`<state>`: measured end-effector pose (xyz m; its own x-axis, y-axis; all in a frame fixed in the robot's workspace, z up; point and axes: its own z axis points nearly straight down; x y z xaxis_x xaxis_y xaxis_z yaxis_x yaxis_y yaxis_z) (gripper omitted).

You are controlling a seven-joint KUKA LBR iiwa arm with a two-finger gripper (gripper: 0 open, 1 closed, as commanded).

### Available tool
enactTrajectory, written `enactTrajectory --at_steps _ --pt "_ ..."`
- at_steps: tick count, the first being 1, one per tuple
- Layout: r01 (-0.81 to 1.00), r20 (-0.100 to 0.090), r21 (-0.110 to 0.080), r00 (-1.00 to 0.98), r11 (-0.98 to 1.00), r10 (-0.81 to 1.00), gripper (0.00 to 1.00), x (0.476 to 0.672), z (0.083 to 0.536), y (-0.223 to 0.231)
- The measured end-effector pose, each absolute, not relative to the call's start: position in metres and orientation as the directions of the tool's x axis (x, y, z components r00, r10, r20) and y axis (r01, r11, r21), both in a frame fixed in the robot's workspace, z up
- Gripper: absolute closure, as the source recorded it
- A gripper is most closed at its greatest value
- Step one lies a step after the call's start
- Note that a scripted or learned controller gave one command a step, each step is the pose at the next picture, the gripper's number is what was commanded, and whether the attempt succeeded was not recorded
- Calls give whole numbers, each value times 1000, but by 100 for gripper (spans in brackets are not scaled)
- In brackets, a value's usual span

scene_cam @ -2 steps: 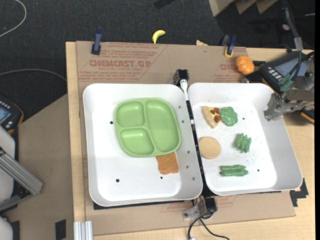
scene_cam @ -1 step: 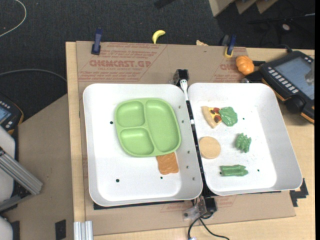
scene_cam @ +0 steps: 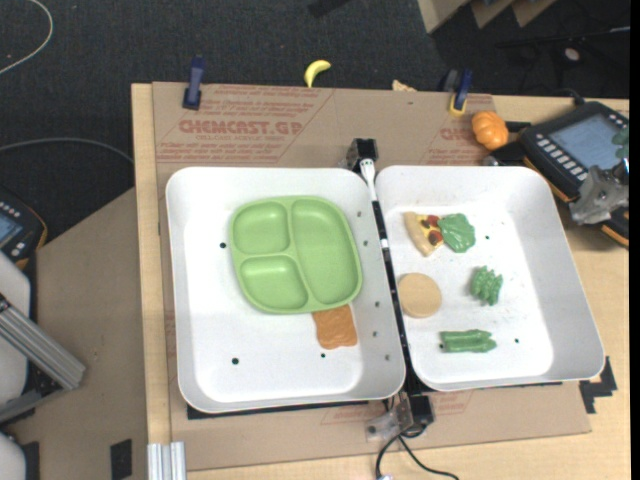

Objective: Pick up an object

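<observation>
Plastic-looking green pod (scene_cam: 467,342), by the right bin's (scene_cam: 535,268) near edge, seems light, stiff; pinch crosswise. Gripper (scene_cam: 603,196) state: cannot tell.

The plate's (scene_cam: 295,253) lower rim covered the top of an orange slab (scene_cam: 337,329), so its full shape could not be told. A green lump (scene_cam: 457,232) overlapped one side of the pizza slice (scene_cam: 424,232). The right edge cut off a black pendant (scene_cam: 575,148) and a grey shape (scene_cam: 601,194) on it, too unclear to name. The left edge cut a dark device (scene_cam: 14,230) and a metal rail (scene_cam: 38,346). The bins (scene_cam: 200,368) hid part of the counter's red print (scene_cam: 240,125).
</observation>
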<state>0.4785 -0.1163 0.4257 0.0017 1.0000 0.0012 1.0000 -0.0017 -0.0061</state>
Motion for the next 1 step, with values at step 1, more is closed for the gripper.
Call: enactTrajectory --at_steps 1 --pt "1000 2 -8 1 -1 1000 100 479 334 -109"
